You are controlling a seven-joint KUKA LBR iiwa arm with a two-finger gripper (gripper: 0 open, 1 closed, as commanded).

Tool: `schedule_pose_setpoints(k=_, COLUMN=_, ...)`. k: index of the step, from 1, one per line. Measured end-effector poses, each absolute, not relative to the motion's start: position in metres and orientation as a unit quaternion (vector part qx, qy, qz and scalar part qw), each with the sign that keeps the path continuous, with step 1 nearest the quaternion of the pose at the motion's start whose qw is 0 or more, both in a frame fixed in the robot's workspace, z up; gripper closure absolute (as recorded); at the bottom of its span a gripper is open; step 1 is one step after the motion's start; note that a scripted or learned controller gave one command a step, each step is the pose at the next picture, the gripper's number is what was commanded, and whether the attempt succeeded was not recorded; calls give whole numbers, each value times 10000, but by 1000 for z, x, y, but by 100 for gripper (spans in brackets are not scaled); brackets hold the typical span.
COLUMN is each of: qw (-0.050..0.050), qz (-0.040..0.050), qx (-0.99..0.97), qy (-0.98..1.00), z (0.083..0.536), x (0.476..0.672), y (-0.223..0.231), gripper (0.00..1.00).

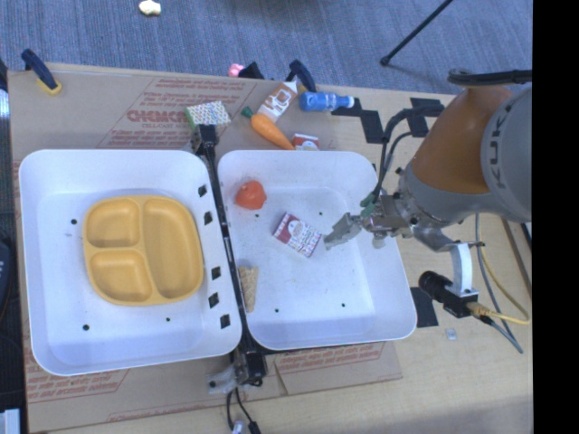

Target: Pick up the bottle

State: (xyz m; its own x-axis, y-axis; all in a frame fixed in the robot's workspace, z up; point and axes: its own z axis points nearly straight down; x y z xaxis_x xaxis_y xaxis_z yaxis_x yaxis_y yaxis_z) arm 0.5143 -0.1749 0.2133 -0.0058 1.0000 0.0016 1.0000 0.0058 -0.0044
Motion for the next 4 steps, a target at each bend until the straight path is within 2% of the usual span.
schedule_pose_setpoints(k=1, qw=30, qz=17, qx=-7797, qy=-6262, z=101, x=508, y=-139, gripper=0)
schedule_pose_setpoints(k=2, qw=40, qz=24, qx=-7784, qy=-6277, z=111, x=508, y=-139, gripper=100)
schedule_pose_setpoints(k=3, qw=36, qz=16, qx=-8353, qy=-5497, z=130, x=475, y=-133, gripper=100)
schedule_pose_setpoints(k=4, qw=17, qz=10, qx=-9106, qy=-4133, z=212, x=476, y=-159, gripper=100)
